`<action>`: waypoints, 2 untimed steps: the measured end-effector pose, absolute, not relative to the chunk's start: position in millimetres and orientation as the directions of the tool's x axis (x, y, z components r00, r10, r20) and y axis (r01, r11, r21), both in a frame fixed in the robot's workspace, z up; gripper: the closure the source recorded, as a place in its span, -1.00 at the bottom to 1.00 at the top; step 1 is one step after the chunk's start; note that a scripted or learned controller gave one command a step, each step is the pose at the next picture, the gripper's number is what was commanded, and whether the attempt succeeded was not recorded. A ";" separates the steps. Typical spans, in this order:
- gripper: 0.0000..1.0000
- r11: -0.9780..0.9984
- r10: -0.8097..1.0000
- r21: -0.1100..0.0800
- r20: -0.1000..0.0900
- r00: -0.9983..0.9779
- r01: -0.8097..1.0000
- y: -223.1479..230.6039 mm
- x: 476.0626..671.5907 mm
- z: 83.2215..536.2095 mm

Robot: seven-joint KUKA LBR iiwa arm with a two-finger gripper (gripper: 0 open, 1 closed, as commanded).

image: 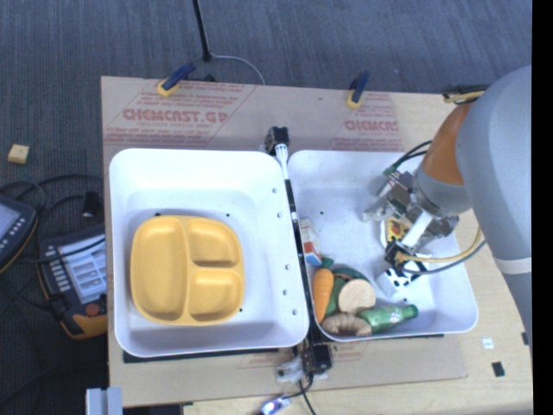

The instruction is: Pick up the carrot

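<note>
The small orange toy carrot (322, 291) lies in the right-hand shallow white plastic bin (346, 173), close against that bin's left wall and near its front left corner, with its long axis running roughly front to back: the broad end sits toward the back of the desk (173, 115), where a bit of green touches it, and the narrow tip points to the front edge. Just beside it on the right rests a round pale tan slice-shaped toy (355, 296), with a green bottle-shaped toy (390, 316) lying along the front wall and a brown lumpy piece (344, 323) at the front, touching the carrot's tip. The grey arm with its orange band (449, 158) reaches in from the right edge and bends down over the right half of this bin, its gripper (399, 258) low over a black-and-white spotted object (397, 278), well apart from the carrot. Whether the fingers are spread or closed cannot be told here. The left-hand white bin (138, 175) holds a yellow compartmented plastic tray (186, 268).
</note>
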State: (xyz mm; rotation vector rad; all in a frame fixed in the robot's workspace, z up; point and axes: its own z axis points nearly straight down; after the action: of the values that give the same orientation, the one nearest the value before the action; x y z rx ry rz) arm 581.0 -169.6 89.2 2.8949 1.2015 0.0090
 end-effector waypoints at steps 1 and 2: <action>1.00 -0.704 0.710 0.013 0.003 0.704 0.710 -169.5 582.7 100.8; 1.00 -0.704 0.711 0.011 0.001 0.704 0.710 -169.2 582.0 109.7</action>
State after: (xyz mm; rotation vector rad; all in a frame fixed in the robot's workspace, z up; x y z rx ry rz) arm 582.0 -169.2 109.7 2.8907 1.2055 0.0079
